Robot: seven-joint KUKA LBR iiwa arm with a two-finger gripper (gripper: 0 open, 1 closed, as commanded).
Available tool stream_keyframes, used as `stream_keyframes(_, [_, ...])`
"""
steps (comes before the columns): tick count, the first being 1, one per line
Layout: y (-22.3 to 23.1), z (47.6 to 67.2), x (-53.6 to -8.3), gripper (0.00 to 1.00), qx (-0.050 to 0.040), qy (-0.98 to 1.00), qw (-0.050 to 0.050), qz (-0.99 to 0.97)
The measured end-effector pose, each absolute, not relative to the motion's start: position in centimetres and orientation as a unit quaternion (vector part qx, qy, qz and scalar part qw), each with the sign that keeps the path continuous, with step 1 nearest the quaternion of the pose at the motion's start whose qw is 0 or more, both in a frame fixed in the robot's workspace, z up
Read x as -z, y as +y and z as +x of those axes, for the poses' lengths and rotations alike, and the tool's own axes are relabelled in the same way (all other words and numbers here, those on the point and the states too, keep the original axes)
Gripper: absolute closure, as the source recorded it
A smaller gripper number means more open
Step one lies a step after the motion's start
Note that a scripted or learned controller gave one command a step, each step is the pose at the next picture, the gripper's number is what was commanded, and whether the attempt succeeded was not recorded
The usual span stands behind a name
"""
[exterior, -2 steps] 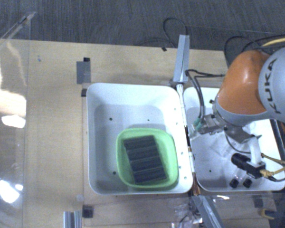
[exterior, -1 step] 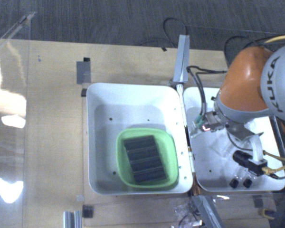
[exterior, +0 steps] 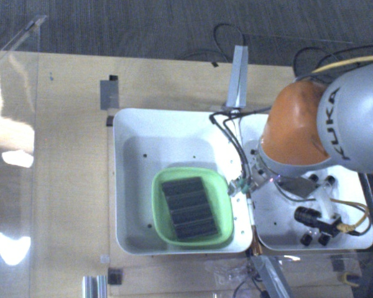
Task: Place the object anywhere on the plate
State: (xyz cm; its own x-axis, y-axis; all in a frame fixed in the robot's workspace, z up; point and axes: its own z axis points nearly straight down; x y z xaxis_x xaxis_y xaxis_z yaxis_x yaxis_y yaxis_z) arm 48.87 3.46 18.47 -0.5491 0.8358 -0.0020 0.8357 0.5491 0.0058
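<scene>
dark ridged obj (exterior: 188, 209) lies on green plate (exterior: 221, 188) in left bin (exterior: 130, 166). arm (exterior: 323, 126) over right bin (exterior: 280, 238); hand (exterior: 241, 186) at plate's right rim, grip state can't tell.

Lighting even, fairly bright, overhead. Strong glare patches on the table (exterior: 50, 166) at 9 o'clock, blown out near the left edge. White bins (exterior: 130, 185) slightly overexposed, soft shadows inside. Overall soft focus, mild noise; arm (exterior: 336, 123) at 3 o'clock blurry.
</scene>
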Motion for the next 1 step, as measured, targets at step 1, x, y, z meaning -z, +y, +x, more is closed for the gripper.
stream_keyframes(1, [3.41, 48.88, -18.48, 0.00, -0.0021, 0.880, 0.002, 0.475])
